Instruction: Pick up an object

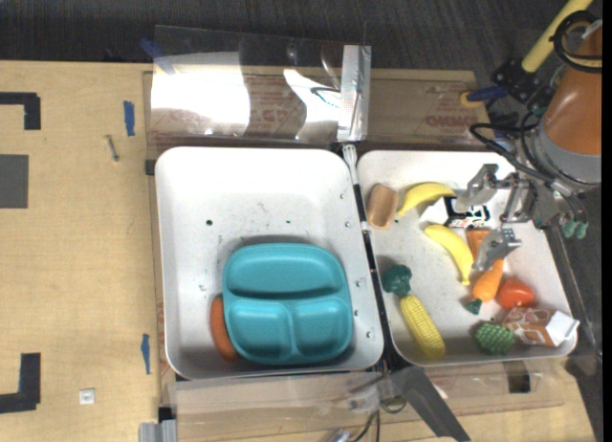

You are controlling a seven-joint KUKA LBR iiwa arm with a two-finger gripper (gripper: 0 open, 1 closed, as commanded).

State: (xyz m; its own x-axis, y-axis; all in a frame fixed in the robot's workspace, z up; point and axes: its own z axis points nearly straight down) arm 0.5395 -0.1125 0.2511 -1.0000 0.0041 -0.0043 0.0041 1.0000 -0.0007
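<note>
Cardboard sheeting covers the bench (67, 268), and on it we see two shallow white bins side by side. Far from the gripper, the left bin (253, 182) holds a teal divided tray (285, 301) with something orange tucked under its edge. The right bin (382, 330) is where we work: the grey arm (574, 124) with its orange band reaches in, and the gripper (497, 203) hangs low over the bin's upper right part. Whether it is spread or pressed together we cannot tell, and nothing is visibly pinched. Just beneath and beside it lie a carrot (488, 282) and a red toy (517, 293); a banana (453, 246) curves just to its left, a second banana (422, 197) and a tan bread piece (382, 205) further left. A corn cob (420, 323), a broccoli floret (397, 280), a small carton (537, 327) and a green knobbly piece (493, 337) sit nearer the bin's front. To do this step well, we judge it best to pick one item lying apart from its neighbours, centre over it, align across its narrow width, and descend straight without nudging the crowd.
</note>
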